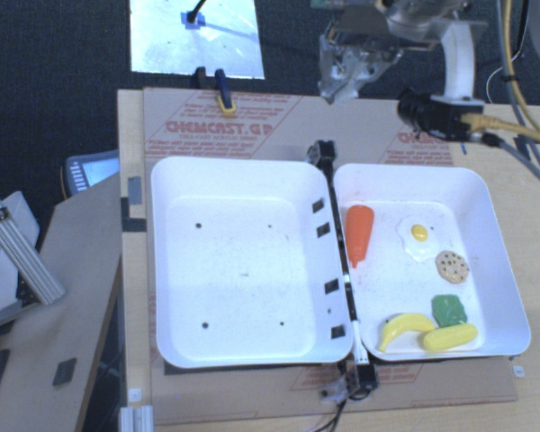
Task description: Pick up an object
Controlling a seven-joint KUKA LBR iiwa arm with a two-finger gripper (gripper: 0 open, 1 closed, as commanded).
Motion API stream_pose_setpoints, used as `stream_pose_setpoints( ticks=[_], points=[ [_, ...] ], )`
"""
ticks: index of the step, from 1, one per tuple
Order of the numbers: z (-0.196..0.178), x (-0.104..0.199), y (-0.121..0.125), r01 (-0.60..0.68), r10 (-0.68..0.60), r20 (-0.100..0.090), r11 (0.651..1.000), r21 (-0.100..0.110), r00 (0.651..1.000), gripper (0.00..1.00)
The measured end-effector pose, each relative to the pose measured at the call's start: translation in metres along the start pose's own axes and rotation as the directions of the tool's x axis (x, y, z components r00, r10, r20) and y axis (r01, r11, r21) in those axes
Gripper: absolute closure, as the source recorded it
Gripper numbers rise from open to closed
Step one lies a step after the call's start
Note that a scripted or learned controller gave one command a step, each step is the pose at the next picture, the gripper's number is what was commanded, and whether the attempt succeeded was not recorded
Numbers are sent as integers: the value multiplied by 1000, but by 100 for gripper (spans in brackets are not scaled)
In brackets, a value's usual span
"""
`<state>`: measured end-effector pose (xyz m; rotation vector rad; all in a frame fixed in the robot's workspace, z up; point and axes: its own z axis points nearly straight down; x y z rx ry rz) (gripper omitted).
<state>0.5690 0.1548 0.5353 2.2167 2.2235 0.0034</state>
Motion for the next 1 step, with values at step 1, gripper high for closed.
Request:
stream_pose_setpoints(
  ticks=[1],
  points=[
    [0, 3, 1, 1, -1, 0, 1000, 0, 1000, 100]
  ],
)
